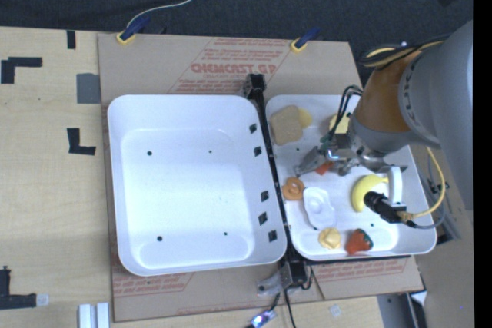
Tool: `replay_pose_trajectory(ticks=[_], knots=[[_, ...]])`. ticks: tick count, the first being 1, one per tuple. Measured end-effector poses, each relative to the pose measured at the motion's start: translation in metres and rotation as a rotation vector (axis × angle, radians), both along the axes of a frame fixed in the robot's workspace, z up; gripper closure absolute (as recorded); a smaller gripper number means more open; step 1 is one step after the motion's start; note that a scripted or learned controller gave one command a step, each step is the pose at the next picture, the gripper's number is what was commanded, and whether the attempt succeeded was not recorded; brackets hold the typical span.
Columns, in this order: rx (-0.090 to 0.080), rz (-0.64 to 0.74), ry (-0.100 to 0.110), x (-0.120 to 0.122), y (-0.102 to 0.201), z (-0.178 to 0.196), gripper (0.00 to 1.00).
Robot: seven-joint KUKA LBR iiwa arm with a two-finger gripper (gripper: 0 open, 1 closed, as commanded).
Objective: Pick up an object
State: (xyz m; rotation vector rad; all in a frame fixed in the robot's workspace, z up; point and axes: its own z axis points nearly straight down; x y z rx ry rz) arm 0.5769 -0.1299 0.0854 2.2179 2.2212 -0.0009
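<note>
The right shallow white bin (pixel 419 246) holds six small objects: tan sponge block (pixel 287 124), orange ring (pixel 292 189), white piece (pixel 317 203), yellow banana-shaped toy (pixel 366 188), yellow lump (pixel 330 238), red piece (pixel 358 242); the grey two-finger gripper (pixel 317 160) hangs spread above the bin floor, pinching nothing; the left white bin (pixel 184 180) sits beside it.

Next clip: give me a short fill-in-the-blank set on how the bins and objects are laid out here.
1. All the small objects lie in the ____ bin.
2. The arm reaches in from the view's ____ side.
3. The red object lies beside a ____ one near the bin's front edge.

Missing words: right; right; yellow
</note>
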Motion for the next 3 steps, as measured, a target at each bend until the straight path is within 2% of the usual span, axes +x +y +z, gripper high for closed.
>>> replay_pose_trajectory(ticks=[1, 2, 3], knots=[[0.002, 0.002, 0.0, 0.054, 0.036, -0.001, 0.0], [0.001, -0.002, 0.003, -0.002, 0.032, 0.0, 0.0], [0.001, -0.001, 0.002, 0.0, 0.032, 0.009, 1.0]])
